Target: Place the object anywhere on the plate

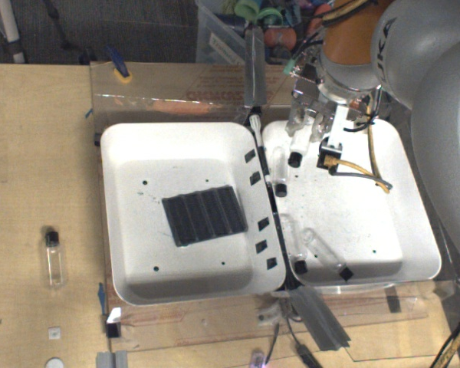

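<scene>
The hand (305, 140) hangs over the right bin (414, 205); I can't tell its grip, so it may miss the dark plate (205, 215).

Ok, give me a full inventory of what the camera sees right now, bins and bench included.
white bins: two, side by side on the bench
ridged plate: one, dark, flat in the left bin
clear object: one, see-through, hard to identify, right bin near the divider
vial: one, clear with dark cap, on the wooden bench at left
clutter tub: one, mixed colours, behind the bins
arm: one, grey and orange, from the right
gripper: one, over the right bin's far end
</scene>
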Tool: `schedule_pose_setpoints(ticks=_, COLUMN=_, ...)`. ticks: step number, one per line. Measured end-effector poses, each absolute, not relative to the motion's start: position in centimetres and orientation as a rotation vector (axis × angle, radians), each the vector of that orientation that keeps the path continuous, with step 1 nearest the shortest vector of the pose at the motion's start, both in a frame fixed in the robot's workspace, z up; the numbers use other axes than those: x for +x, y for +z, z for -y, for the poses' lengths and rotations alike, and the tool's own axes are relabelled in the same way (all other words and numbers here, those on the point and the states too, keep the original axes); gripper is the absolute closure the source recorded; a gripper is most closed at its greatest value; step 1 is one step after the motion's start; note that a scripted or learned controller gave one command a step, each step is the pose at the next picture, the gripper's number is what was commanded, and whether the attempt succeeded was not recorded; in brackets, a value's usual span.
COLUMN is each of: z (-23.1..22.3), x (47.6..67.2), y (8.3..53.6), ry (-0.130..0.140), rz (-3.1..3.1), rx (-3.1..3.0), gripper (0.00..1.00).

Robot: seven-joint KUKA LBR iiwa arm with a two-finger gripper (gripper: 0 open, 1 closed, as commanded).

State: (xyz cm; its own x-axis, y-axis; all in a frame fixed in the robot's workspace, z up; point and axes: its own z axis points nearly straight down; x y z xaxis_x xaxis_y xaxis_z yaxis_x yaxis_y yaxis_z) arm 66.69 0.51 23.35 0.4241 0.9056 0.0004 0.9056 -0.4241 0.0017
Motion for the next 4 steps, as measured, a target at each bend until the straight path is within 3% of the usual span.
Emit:
schedule_pose_setpoints(ticks=1, z=-2.4, x=66.6, y=18.4, ry=-0.004, rz=-1.692, rx=2.650, gripper=1.00)
schedule_pose_setpoints(ticks=2, z=-3.3, x=66.6, y=18.5, ry=-0.001, rz=-2.311, rx=2.132, gripper=1.00)
schedule_pose_setpoints(ticks=3, z=-5.6, x=66.7, y=21.2, ry=0.003, rz=-2.089, rx=2.345, gripper=1.00)
schedule_pose_setpoints(ticks=4, z=-6.9, x=66.7, y=21.0, ry=0.002, rz=-1.976, rx=2.442, gripper=1.00)
